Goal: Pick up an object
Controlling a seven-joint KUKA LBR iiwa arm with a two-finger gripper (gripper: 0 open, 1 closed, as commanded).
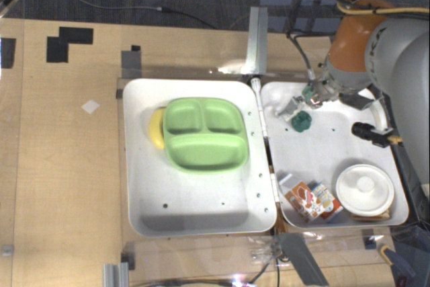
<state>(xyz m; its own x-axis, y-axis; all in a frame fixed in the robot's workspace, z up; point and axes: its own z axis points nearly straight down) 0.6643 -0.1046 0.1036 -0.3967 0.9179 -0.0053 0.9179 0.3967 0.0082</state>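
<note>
In the right bin (322,144), my gripper (293,107) reaches down from the upper right into the far left corner. Just below and to the right of its tip lies a small dark-teal object (302,121), close to the gripper but with nothing showing it held. A colourful snack packet (311,200) lies at the near edge of the same bin. Beside it on the right stands a round white bowl (364,189). The left bin (141,198) holds a green divided plate (203,133), and a yellow object (156,128) sticks out from under the plate's left side.
The metal divider (263,144) between the two bins runs just left of the gripper. The arm's grey body and orange band (353,44) hang over the far right corner of the right bin. Bare white floor lies in the middle of the right bin.
</note>
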